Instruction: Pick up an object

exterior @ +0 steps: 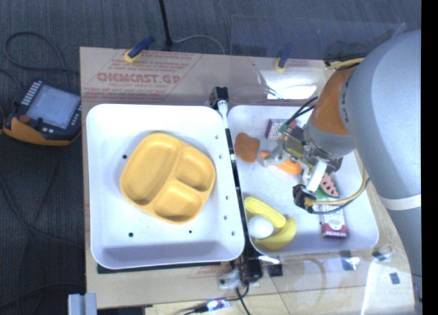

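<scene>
Left bin (102,238): one yellow tray (168,177). Right bin (366,235): one banana (272,223), one egg (260,228). Gripper (301,159) low; finger state indiscernible.

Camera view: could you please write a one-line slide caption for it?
KUKA arm's gripper lowered into right bin among toy foods; yellow divided tray in left bin.

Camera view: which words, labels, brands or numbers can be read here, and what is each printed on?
"CHEMCAST GP", roughly as it reads, in faded red print on the brown cardboard sheet under the bins; the smaller line beneath is blurred.
Small red and white packet in the right white bin: print too small to read.
Small green and pink packet: print unreadable.
Orange handheld pendant on the floor: screen unreadable.
</scene>
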Available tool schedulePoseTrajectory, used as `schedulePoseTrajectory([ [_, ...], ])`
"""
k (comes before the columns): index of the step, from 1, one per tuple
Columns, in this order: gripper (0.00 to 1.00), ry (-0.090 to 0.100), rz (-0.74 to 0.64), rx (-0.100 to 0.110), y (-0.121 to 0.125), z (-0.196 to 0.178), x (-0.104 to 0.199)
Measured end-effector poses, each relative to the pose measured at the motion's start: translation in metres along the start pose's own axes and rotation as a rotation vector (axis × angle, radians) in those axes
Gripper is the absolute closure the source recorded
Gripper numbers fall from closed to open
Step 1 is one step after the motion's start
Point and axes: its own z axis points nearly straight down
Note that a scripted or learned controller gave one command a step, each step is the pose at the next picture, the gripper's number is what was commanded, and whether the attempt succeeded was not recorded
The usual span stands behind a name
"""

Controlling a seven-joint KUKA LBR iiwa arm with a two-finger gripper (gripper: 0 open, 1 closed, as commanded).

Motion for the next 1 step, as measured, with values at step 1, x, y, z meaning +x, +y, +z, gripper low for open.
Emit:
schedulePoseTrajectory([
  [1, 1.0, -0.001, -0.001, 0.0, 0.0003, -0.01, 0.0],
])
